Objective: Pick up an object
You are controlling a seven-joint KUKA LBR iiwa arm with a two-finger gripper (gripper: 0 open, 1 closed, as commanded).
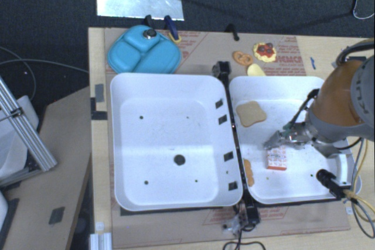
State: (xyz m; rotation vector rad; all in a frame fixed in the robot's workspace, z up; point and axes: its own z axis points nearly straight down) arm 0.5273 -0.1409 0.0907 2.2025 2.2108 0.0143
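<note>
Two shallow white bins sit side by side on the surface (193,47), the left bin (126,88) and the right bin (293,84) touching along a dark middle seam. The grey arm (345,105) with its orange band reaches in from the right over the right bin, and the hand (279,140) hangs low over the middle of that bin's floor. Whether the hand is spread or pressed together cannot be told from this slant, and nothing is seen pinched in it.

Just below the hand, on the bin floor, lies a small red and white packet (276,158), close to the hand's tip; whether they touch cannot be told. A tan slice (251,113) lies flat in the far left part of the same bin, apart from the hand. A small brown piece (248,173) rests against the bin's left wall, nearer the front.

The left bin shows a small dark round spot (179,160) on its floor; whether it is an object or a mark is unclear.

Beyond the bins, on the surface, a blue divided tray (145,51) lies behind the left bin. Behind the right bin sit a small brown pretzel shape (241,58), a round red-topped disc (265,51) and a pale yellow piece (255,70), close together.
</note>
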